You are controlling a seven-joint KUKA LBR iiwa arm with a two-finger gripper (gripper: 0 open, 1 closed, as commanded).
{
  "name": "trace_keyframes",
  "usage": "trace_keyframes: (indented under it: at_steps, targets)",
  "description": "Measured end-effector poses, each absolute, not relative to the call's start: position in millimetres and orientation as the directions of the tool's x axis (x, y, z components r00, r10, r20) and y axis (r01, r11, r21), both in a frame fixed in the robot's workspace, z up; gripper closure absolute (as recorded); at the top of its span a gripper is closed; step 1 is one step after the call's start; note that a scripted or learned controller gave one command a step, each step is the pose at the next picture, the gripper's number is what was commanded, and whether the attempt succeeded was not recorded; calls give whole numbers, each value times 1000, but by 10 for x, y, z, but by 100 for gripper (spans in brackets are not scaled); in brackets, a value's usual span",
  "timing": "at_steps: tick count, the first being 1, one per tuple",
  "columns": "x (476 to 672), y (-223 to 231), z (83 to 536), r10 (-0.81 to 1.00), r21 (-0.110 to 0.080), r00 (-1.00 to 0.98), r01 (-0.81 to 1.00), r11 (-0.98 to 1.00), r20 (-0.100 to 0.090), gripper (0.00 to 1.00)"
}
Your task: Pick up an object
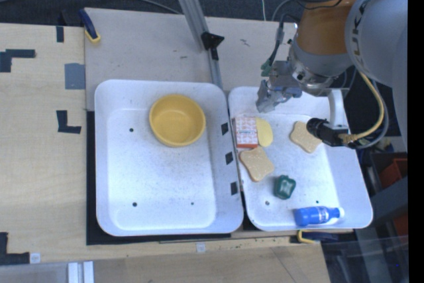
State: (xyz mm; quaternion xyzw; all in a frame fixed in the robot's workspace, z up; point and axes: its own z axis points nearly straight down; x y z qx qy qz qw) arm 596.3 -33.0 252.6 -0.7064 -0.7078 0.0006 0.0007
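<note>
- Hanging over the far left corner of the right bin (321, 172), the gripper (270, 101) points down at the white floor; nothing shows in its grasp.
- Whether it is spread wide or pinched narrow cannot be told from this slant (its tip is a grey blur against the bin).
- The arm (331, 16) reaches in from the right, its orange band above the wrist.
- Just in front of the gripper lies a red-and-white box (246, 131), flat by the bin's left wall.
- A yellow disc (265, 134) touches the box's right side.
- A toast slice (256, 164) lies just in front of box and disc, near the left wall.
- A second slice (304, 136) lies toward the right side of the bin, apart from the first.
- A green lump (284, 187) sits near the bin's middle, in front of the first slice.
- A blue bottle (317, 215) lies on its side along the near rim, white cap to the right.
- The left bin (159, 195) holds a yellow bowl (176, 119), upright, in its far half, well apart from the gripper.
</note>
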Motion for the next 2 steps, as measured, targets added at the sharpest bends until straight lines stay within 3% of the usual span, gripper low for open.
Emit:
trace_keyframes:
  at_steps: [2]
  targets:
    - [5480, 634, 2397, 1000, -4, -6, 1000, 6, 1, 100]
